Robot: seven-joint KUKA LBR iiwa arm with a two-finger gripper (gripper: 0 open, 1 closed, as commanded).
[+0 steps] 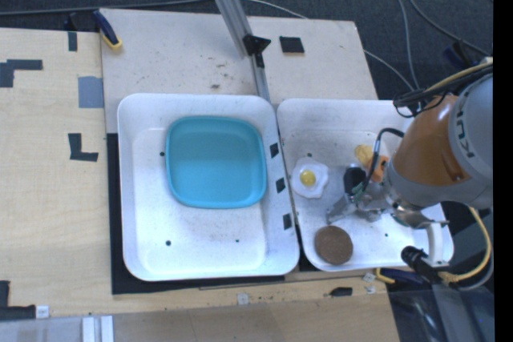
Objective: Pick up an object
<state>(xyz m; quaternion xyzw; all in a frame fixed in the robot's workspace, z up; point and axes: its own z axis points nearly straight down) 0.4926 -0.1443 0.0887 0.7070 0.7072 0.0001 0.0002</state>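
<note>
Nearest the camera, in the right bin (321, 112), I counted one round brown cookie-like piece (333, 244) lying flat on the bin floor close to the front wall. Just above it, my claw (341, 210) was down inside that same bin, its grey metal tip reaching toward the middle of the floor between the brown piece and the toy fried egg (309, 178). I could not tell whether the claw was parted or clenched, and I saw nothing between its tips. The arm (437, 152) came in over the bin's right side, its orange band covering that corner. One fried egg lay near the bin's left wall, white with a yellow centre. One small black object (353, 176) sat just right of the egg, close beside the claw's body. One orange-yellow item (368, 154) showed partly behind the wrist, too hidden to name.

The left bin (136, 196) held one light-blue square plate (215, 161), flat, in its upper middle.

Further back on the counter (176, 52) a single slanted metal pole (228, 0) rose from between the two bins, and one yellow-and-blue clamp (107, 30) sat at the far left corner.
</note>
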